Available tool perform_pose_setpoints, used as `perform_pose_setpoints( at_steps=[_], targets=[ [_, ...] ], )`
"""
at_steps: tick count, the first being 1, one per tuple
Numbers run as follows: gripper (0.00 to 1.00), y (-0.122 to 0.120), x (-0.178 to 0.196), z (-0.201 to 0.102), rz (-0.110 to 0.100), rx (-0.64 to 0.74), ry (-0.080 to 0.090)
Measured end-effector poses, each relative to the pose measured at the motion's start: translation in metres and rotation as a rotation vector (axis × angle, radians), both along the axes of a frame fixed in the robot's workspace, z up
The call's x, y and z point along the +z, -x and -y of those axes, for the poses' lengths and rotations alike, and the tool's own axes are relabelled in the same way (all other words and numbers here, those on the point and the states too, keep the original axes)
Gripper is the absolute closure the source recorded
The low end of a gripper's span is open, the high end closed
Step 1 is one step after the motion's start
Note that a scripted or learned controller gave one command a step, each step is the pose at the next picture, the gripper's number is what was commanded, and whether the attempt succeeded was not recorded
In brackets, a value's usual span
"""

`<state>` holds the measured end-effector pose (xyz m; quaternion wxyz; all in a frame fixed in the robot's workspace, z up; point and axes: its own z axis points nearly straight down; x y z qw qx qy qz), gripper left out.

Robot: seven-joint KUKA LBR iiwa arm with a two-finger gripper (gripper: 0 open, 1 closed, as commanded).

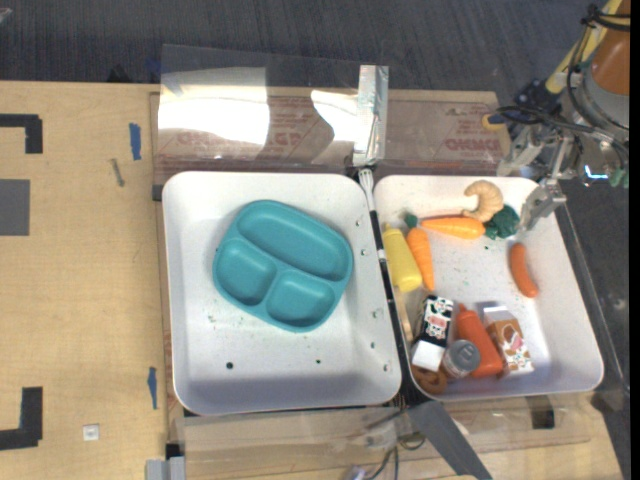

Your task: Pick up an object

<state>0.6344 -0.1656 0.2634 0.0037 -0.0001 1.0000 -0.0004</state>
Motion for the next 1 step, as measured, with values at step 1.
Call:
perform_pose_setpoints(
  at_steps=[1],
  targets=[
    [0.00, 0.0338, -0.1638, 0.0029, -0.014, -0.038, -0.003]
  ],
)
